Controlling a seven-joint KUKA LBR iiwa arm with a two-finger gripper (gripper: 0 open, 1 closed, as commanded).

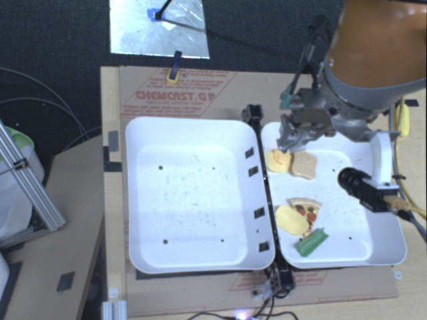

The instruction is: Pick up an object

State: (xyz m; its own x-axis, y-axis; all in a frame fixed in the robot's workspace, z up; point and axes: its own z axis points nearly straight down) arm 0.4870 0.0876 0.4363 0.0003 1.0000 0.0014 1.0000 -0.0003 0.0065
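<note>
White right bin (383, 242) contains yellow piece (278, 161), bread slice (304, 165), pizza slice (306, 210), green piece (311, 243). Gripper (288, 141) directly above yellow piece; grip state indeterminable.

Grey arm (360, 105), orange band (380, 32), possibly dark cabling, blurred end effector (288, 144)
</note>
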